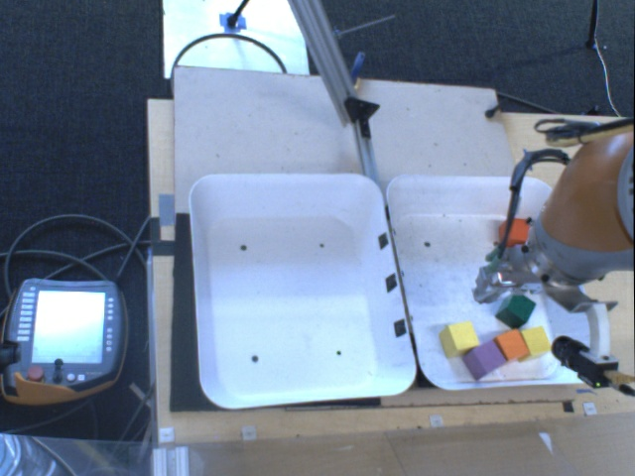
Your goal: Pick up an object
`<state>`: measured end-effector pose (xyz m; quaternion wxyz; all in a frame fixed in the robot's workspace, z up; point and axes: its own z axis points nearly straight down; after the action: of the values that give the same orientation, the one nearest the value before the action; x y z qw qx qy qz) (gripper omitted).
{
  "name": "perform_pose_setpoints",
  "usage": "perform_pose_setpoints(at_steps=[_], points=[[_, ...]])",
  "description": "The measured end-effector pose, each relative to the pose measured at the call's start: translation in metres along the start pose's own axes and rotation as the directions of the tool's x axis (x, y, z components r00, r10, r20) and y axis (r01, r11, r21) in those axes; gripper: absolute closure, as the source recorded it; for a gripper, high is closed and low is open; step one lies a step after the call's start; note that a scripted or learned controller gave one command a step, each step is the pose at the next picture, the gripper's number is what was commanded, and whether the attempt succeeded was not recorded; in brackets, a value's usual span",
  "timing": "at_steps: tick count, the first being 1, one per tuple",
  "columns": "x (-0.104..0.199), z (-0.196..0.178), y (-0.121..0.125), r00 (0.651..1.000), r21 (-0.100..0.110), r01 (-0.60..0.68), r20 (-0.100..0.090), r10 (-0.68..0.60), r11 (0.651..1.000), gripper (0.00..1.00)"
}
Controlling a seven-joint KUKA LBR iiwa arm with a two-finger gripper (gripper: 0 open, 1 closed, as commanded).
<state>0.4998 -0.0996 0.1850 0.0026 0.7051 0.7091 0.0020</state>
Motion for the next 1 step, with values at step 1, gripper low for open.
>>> perform_pose_setpoints(at_steps=[1], points=[[0.0030,-0.0452,-0.0023,1.000,-0.001,0.000,0.000,0.000,1.000,1.00]])
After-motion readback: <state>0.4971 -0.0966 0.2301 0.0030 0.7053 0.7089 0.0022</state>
